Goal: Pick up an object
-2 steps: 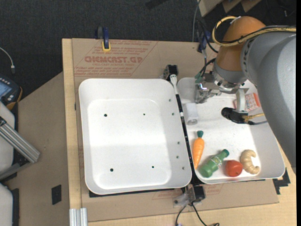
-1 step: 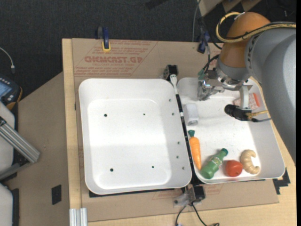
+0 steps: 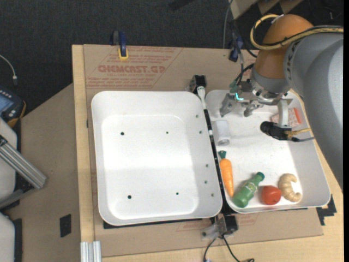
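My gripper [image 3: 236,109] hangs over the far left part of the right bin [image 3: 308,162], open, with nothing between its fingers. Just in front of it, against the bin's left wall, lies a small pale cylinder [image 3: 222,131]. Along the bin's near edge sit a carrot [image 3: 226,173], a green bottle [image 3: 248,190], a red tomato-like piece [image 3: 270,195] and a tan croissant [image 3: 290,187]. A white and orange packet [image 3: 297,116] lies at the far right, partly hidden by the wrist.
The left bin [image 3: 103,146] stands beside the right one, and a dark divider [image 3: 210,141] runs between them. Both rest on a cardboard sheet [image 3: 136,64]. The grey arm [image 3: 322,75] covers the right bin's far right corner.
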`<state>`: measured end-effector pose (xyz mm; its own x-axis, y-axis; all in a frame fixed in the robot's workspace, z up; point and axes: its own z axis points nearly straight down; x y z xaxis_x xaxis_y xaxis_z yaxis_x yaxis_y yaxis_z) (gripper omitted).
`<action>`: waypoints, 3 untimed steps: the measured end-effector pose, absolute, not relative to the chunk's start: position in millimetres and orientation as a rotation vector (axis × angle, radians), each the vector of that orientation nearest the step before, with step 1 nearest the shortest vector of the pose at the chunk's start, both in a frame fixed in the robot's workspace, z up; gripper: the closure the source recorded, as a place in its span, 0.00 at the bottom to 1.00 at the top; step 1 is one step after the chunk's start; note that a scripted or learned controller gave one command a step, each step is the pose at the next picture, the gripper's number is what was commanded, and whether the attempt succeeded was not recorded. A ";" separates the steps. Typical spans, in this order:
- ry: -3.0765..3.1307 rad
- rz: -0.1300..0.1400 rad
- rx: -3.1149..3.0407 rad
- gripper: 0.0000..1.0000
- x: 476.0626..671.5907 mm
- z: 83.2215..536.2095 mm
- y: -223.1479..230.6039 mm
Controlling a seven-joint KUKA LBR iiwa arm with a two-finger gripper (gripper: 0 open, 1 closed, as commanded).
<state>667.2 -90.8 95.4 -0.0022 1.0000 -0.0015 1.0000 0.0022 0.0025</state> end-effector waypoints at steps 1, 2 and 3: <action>2.214 0.015 2.214 0.00 590.4 265.2 -79.2; 2.221 0.017 2.206 0.00 630.0 360.7 -22.2; 2.224 -0.009 2.227 0.00 614.5 294.9 -31.6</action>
